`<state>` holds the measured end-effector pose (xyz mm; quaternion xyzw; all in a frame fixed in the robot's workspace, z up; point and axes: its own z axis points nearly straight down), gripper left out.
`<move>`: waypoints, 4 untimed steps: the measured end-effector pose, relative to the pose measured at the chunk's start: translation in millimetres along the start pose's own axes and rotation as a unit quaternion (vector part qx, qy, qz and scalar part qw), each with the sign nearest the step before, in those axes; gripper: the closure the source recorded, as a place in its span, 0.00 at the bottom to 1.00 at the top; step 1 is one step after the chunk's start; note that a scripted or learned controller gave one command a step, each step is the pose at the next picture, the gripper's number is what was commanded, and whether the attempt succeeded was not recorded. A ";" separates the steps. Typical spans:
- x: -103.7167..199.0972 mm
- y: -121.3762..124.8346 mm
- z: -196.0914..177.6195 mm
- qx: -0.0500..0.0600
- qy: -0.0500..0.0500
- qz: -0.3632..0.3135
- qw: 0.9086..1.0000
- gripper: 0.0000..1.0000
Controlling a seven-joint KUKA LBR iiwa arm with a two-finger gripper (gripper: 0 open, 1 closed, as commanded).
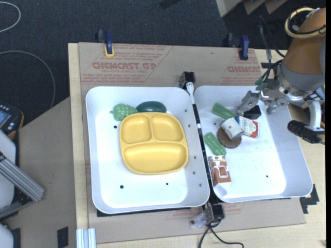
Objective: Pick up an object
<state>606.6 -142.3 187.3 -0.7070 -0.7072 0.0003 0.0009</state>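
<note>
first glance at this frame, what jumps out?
The yellow divided plate dominates the left bin, with two green items tucked at its far edge. In the right bin, a small clutter sits near the divider: green pieces, a brown disc, and orange-and-white cartons. The arm's pincer hangs over that bin's far side, above the clutter.
</note>
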 end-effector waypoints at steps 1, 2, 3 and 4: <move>12.2 -40.5 108.4 0.004 0.001 0.001 1.000 0.00; 10.4 -37.0 92.0 -0.002 -0.001 0.001 1.000 1.00; 67.4 39.0 -4.9 -0.009 0.000 -0.004 1.000 1.00; 152.5 -11.4 -1.0 0.002 0.001 -0.003 1.000 1.00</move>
